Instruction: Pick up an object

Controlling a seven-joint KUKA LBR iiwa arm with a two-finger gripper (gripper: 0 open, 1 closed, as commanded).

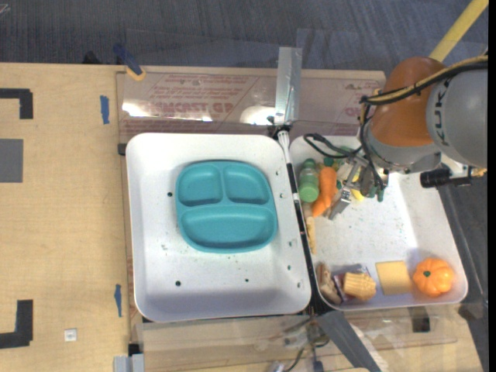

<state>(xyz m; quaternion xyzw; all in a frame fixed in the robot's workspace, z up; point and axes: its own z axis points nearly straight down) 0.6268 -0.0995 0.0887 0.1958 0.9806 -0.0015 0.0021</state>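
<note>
We're looking down on a light wooden bench (62, 208) with black tape marks on its left part and a few bits of blue tape, and dark grey-blue floor (194, 6) behind it. A clear plastic sheet (201, 99) with red lettering lies along the back of the bins.

The left bin (147, 277) holds a teal divided plate (226, 205), sitting roughly in the middle. The right bin (372, 235) has the toys. In its back left corner there's a green piece (309, 181) and an orange carrot (326, 186), lying side by side against the divider. Along the front wall there's a corn cob (358, 285), a yellow block (394, 277) and a small orange pumpkin (433, 276) in a row, with something brownish (332, 285) just left of the corn that we can't identify.

The arm (434, 118) comes in at the top right, cut off by the frame edge, with cables draped around the wrist. The gripper (350, 192) sits low over the back of the right bin, just beside the carrot. The tip is a tangle of metal, wire and a yellow bit, so we honestly can't tell how the hand stands or if it's touching the carrot.
</note>
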